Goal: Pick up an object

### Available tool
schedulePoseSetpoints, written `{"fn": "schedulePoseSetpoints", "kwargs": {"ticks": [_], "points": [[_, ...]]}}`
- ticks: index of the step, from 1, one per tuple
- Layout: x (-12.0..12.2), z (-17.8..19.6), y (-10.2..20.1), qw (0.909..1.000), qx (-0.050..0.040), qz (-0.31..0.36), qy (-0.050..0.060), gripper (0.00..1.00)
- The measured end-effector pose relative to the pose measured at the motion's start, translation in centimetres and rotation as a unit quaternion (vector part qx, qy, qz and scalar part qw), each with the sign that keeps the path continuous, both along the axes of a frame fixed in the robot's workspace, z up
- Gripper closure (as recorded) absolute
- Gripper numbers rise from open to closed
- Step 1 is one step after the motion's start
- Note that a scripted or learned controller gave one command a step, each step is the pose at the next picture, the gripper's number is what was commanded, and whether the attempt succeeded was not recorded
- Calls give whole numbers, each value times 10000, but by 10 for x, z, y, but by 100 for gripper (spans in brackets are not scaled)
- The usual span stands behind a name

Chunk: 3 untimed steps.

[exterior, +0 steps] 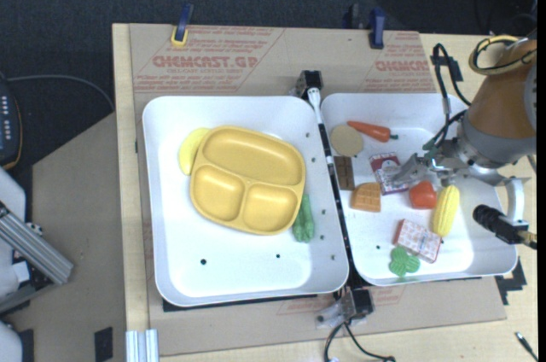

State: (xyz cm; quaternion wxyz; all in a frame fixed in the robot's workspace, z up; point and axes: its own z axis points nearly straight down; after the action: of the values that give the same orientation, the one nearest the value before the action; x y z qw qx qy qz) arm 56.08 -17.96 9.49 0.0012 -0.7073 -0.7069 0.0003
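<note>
My gripper [401, 174] reaches in from the right and hangs low over the middle of the right bin [488, 265]. It sits right at a red-and-white packet [384, 165], and I cannot tell whether it touches it. Just right of it lie a red tomato [422, 196] and a yellow corn cob [444, 211]. An orange waffle piece [367, 198], a brown bar [344, 172], a tan disc [346, 140] and a carrot [372, 130] lie to its left and behind it.
A pink packet [418, 239] and a green leafy toy [404, 263] lie at the right bin's front. The left bin [171, 266] holds a yellow divided tray [246, 179], a yellow piece [191, 150] and a green vegetable [303, 220]. Cables run along the arm [503, 113].
</note>
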Motion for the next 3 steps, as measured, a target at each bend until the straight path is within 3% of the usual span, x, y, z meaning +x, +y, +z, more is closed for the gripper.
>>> {"fn": "schedulePoseSetpoints", "kwargs": {"ticks": [1, 2, 3], "points": [[2, -6, 0, 10000, 4, 4, -24, 0], [5, 7, 1, 10000, 3, 7, -69, 100], [3, 62, 10, 10000, -16, 13, -42, 100]]}}
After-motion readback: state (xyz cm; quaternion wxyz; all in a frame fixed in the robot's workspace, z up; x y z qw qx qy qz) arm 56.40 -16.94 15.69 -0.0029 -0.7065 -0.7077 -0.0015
